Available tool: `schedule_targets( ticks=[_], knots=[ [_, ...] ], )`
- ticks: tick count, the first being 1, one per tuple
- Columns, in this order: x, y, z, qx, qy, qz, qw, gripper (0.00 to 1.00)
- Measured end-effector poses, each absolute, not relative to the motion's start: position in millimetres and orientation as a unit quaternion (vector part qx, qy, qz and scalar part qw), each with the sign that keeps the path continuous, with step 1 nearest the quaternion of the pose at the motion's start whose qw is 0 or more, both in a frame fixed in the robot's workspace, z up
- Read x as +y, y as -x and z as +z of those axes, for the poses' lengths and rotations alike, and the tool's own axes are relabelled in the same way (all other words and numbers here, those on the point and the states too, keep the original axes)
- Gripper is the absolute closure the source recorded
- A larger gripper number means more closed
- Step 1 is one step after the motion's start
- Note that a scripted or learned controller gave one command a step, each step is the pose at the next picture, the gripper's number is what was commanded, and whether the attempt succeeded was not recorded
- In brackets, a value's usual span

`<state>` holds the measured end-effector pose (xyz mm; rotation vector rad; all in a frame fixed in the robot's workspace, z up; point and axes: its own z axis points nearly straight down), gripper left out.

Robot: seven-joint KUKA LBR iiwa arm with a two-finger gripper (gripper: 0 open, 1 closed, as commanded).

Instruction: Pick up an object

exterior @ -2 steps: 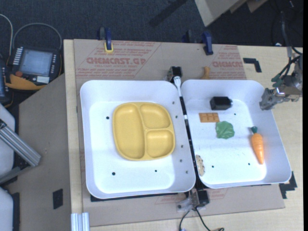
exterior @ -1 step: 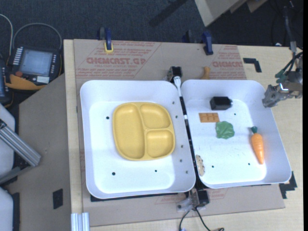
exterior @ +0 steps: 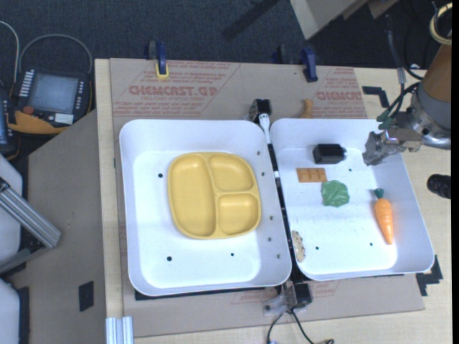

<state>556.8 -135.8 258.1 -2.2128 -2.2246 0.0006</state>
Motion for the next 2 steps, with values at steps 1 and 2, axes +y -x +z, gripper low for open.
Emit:
schedule_targets(
  ticks=[1,2],
  knots=[
    [-77.7,-563.0,261.1,-0.709,0.705,-0.0003,0.001,1.00],
    [-18.9,-562.4,262.8,-0.710,0.705,-0.0003,0.002,1.00]
  ],
)
